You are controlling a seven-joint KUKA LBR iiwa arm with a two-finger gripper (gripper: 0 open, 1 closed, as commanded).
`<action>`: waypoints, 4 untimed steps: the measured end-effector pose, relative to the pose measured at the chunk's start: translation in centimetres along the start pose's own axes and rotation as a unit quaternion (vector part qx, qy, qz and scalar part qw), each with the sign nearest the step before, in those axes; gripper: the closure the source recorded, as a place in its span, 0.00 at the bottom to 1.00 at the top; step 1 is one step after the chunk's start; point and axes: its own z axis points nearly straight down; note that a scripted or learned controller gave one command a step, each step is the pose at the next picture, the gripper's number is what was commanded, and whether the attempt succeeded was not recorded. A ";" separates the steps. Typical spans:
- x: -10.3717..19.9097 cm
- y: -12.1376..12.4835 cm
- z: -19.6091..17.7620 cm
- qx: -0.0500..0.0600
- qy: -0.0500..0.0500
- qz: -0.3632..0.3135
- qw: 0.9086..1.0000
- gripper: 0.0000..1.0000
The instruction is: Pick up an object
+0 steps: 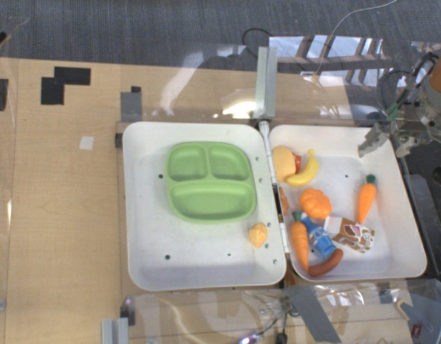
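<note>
Two white bins are sitting side by side on the table (pixel 56 213). Left bin (pixel 145 264) is carrying a green divided plate (pixel 210 181) and a small yellow piece (pixel 258 234). Right bin (pixel 406 249) is holding toy food (banana (pixel 306 172), orange (pixel 316 203), two carrots (pixel 366 199)). Gripper (pixel 381 138) is hovering at its upper right rim, fingers' spread indiscernible.

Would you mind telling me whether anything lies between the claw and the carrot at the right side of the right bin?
Nothing visible does: the claw hangs above the right bin's far right corner, with bare bin floor between it and the carrot.
</note>
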 end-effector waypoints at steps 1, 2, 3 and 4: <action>-2.3 -0.2 11.5 0.001 0.000 0.073 0.997 0.00; -1.9 -2.8 15.9 -0.004 -0.001 0.003 1.000 0.00; -1.8 -2.6 14.6 -0.008 0.000 0.003 1.000 1.00; 5.1 4.0 1.2 -0.002 0.000 0.002 1.000 1.00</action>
